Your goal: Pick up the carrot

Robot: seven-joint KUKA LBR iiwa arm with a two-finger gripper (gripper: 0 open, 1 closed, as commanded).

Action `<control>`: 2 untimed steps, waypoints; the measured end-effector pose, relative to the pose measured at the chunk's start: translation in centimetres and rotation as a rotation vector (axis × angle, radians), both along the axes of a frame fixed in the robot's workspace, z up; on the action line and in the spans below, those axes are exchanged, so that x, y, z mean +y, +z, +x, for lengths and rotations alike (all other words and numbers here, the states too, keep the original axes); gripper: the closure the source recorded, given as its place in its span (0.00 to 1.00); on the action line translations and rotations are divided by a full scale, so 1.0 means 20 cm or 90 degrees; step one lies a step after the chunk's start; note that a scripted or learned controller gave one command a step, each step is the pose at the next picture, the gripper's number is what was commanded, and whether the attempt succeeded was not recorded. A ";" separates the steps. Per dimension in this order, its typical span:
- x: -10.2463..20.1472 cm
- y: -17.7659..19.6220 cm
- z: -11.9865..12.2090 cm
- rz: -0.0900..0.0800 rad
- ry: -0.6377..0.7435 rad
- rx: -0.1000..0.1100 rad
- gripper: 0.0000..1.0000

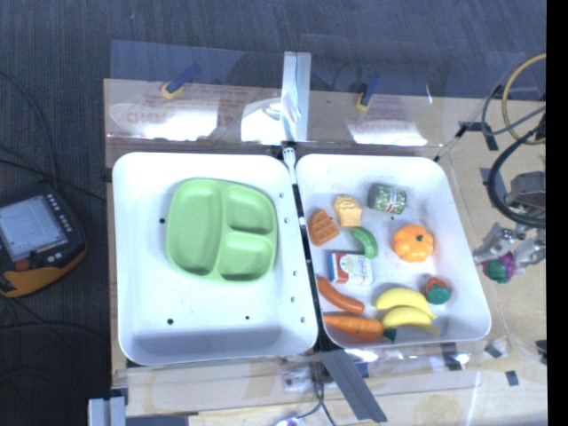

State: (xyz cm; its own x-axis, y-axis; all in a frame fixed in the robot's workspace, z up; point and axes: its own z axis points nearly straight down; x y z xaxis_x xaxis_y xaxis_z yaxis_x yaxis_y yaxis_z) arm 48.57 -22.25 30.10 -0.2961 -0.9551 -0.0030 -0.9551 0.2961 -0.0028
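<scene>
Where the right bin [454, 238] ends, 1 tapered orange carrot [353, 327].

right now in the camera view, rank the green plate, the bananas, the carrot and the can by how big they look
1. green plate, by far the largest
2. bananas and carrot, too close in apparent size to rank
3. can, smallest

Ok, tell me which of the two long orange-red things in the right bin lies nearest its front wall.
The carrot. It lies along the front wall of the right bin, orange and tapered. The sausage, redder and blunt-ended, lies just behind it.
</scene>
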 end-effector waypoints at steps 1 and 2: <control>0.00 -0.06 0.00 0.001 0.118 0.002 1.00; 0.00 0.06 0.00 0.000 0.176 0.001 1.00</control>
